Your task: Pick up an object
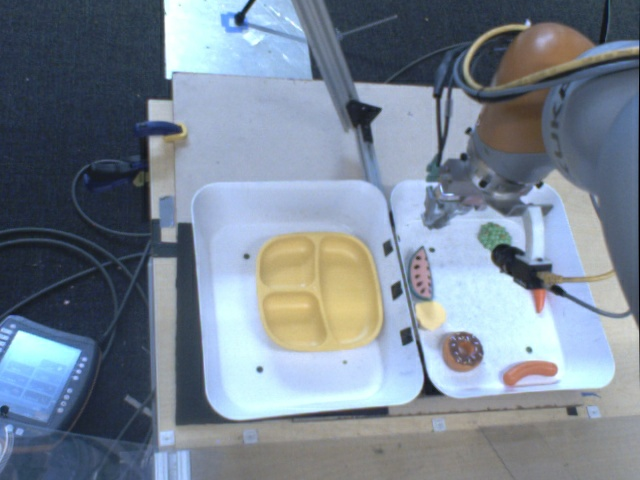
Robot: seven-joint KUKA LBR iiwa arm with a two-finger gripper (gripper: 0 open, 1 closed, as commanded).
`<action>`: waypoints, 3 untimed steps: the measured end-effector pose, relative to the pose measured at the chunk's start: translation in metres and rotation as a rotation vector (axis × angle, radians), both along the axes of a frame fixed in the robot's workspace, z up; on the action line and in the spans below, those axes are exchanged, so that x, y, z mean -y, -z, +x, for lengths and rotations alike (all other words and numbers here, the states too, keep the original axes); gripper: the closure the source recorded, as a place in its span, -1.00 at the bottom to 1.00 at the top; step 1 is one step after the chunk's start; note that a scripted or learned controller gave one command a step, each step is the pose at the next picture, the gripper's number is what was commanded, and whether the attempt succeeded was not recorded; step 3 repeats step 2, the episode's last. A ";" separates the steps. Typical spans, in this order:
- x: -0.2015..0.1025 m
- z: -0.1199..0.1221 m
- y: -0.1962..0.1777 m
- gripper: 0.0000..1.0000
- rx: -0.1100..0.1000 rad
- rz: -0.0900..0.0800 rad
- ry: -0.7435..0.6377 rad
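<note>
Over the right bin [590,353], near its far left corner, the pincer [437,211] is seen hanging from the grey arm; whether it is apart or together cannot be told from this angle, and nothing is seen held in it. Toy food is scattered below: a watermelon slice [422,273] by the left wall, a yellow piece [431,315] and a donut [463,351] nearer the front, a sausage [530,372], a carrot [540,297], and a green broccoli piece [493,235]. The watermelon slice, nearest the pincer, is judged light, stiff and smooth; it is best taken across its narrow width. A yellow divided plate [320,290] is noted in the left bin [225,373].
</note>
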State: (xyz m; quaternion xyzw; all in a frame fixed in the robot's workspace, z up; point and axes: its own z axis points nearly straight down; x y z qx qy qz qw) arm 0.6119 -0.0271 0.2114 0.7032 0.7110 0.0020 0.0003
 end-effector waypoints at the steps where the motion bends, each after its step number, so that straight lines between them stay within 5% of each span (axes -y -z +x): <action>1: -0.048 0.027 -0.018 1.00 0.002 0.000 0.000; 2: -0.099 0.050 -0.010 1.00 0.000 0.000 0.000; 3: -0.099 0.050 -0.010 1.00 0.000 0.000 0.000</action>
